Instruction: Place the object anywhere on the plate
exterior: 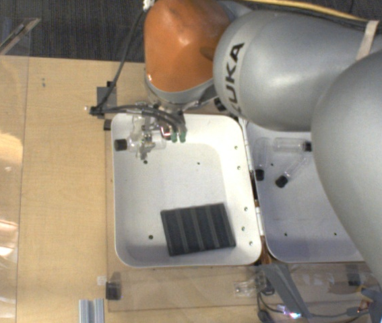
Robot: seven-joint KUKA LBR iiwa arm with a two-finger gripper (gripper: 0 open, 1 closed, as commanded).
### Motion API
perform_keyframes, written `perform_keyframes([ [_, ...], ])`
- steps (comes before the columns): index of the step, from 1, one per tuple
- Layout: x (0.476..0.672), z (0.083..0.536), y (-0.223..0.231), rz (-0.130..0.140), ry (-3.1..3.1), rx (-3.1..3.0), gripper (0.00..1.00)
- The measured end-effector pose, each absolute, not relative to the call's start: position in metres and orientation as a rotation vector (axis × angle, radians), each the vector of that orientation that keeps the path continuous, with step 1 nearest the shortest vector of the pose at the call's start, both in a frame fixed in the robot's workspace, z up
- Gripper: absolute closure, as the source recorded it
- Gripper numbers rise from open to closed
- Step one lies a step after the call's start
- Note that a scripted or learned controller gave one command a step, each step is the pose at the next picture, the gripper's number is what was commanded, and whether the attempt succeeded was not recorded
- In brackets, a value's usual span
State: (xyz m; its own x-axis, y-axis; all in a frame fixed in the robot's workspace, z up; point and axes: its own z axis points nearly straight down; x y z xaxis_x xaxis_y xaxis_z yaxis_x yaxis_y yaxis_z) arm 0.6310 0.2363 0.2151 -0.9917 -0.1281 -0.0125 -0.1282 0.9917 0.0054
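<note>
Grey arm [298, 66] with its orange band reached over the left bin [126, 251]. Its gripper [147, 140] hung at the bin's far left corner; whether it was spread could not be told. A dark ribbed plate [197, 229] lay near the front. A small black object [281, 180] lay in the right bin [312, 251].

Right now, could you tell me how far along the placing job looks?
Nothing looks done: the dark ribbed plate lies bare at the near edge of the left bin. In hand: the gripper hangs over that bin's far corner; whether it holds anything is unclear. Left: carrying an object to the plate.
</note>
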Motion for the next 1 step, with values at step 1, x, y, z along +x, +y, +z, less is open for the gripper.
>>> perform_keyframes([
  [1, 0.6663, 0.4392, 0.2349, 0.011, 3.123, 0.152, 1.0],
])
